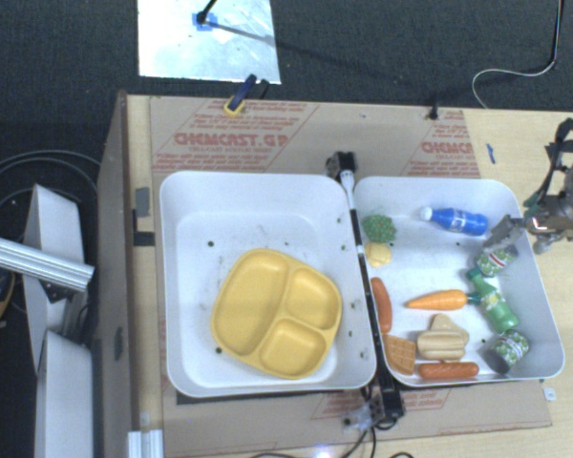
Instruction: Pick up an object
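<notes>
Left bin [186,256]: yellow tray [277,311]. Right bin [540,299]: blue bottle [456,220], carrot [437,301], broccoli [379,227], sausages [381,303], green cans [497,308]. Gripper [518,229] at right bin's far-right rim; jaw state unclear.

Both bins, the left bin [186,256] and the right bin [530,284], look like smooth white plastic with a soft sheen. The yellow tray [277,313] is matt plastic, slightly scuffed. The toy food is plastic too: the carrot [437,301] and sausage [447,371] are glossy, the bottle [456,220] shiny blue, the broccoli [379,227] rough-textured. The board [267,136] under the bins looks like matt printed cardboard. At 11 o'clock lies a reflective metal-looking sheet [205,27] on dark, rough carpet [48,55]. The gripper [546,219], at 3 o'clock, looks like dull metal.
</notes>
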{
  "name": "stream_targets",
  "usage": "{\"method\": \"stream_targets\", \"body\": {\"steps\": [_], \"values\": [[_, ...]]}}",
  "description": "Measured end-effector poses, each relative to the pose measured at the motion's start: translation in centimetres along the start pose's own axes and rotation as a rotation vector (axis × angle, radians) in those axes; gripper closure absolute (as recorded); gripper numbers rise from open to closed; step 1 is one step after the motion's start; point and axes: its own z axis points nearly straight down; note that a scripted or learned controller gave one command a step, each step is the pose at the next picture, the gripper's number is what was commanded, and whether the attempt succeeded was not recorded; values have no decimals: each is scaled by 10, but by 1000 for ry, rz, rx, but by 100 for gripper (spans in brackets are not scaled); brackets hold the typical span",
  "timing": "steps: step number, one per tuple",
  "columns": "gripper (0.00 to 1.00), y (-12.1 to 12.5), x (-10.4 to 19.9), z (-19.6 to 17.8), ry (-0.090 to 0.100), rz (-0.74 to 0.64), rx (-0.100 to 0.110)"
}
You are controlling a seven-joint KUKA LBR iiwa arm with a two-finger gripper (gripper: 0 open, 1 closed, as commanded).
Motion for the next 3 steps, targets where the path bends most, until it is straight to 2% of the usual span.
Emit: {"method": "stream_targets", "body": {"steps": [1,2,3], "values": [[0,8,-2,64,1,1,2],[0,0,3,136,0,2,0],[100,0,3,125,-1,0,-2]]}}
